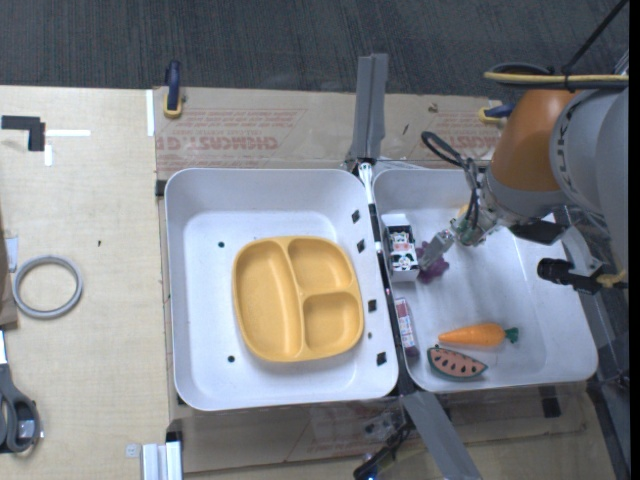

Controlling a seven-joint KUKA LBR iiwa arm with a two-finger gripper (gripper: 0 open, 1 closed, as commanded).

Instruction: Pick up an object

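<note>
purple object, a risky reach

camera view: the purple object (434, 260) lies in the right bin (560, 368), beside the milk carton (401, 250). the gripper (462, 230) hangs just above it; i cannot tell its opening. it may nudge the carton or slip.

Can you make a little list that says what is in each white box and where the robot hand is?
left bin: yellow divided plate
right bin: toy carrot, watermelon slice, small white carton, purple object
gripper: over the right bin, near the purple object
bench, left side: grey tape ring
</note>
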